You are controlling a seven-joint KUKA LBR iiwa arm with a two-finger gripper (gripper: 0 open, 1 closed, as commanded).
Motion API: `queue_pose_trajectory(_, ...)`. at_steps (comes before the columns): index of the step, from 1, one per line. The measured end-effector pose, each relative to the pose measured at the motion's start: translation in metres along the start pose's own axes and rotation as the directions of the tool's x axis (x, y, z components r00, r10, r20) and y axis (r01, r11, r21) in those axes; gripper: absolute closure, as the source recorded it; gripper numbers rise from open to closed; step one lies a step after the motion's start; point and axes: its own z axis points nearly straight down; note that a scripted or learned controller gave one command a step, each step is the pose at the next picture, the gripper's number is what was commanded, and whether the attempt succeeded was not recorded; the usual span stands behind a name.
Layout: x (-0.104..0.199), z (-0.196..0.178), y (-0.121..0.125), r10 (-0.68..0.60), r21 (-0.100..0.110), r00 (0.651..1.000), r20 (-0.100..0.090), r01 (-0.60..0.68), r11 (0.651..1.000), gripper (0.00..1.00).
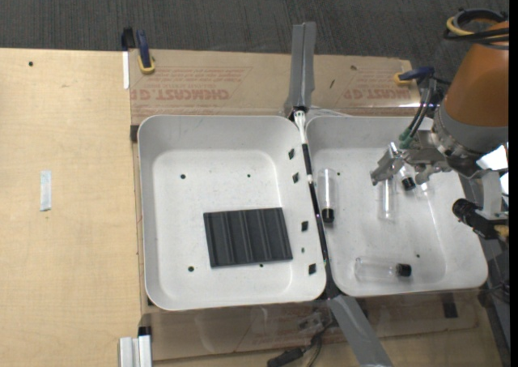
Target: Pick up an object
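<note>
The arm [477,90] reaches in over the right bin [348,134], and its tool [398,169] hangs above the upper right part of that bin. Just under the tool there is a clear tube [388,199] that points down toward the bin floor. I cannot tell if the tool grips this tube or if the tube only lies on the floor beneath it, and I cannot tell how the tool is set, released or clenched, because this part is small and mixed with metal pieces.

Two more clear tubes with dark caps are in the same bin: one [326,193] lies along the left wall, near the divider, and another [382,269] lies near the front edge. In the left bin [162,147] a dark ribbed tray [247,236] lies flat on the floor, well apart from the arm.

My judgement: the approach is made, and the tool is at a candidate object. The lift is not confirmed. What is left is to secure the grip, if it is not yet there, and to raise the tube clear of the bin.
</note>
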Motion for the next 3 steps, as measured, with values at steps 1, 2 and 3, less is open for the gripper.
queue_pose_trajectory(1, -0.086, 0.077, 0.049, 0.049, -0.001, 0.999, 0.001, -0.049, 0.999, 0.0)
queue_pose_trajectory(2, -0.071, 0.113, 0.035, 0.015, -0.004, 1.0, 0.001, -0.015, 1.0, 0.0)
queue_pose_trajectory(3, -0.073, 0.102, 0.036, 0.018, -0.006, 1.0, 0.002, -0.018, 1.0, 1.0)
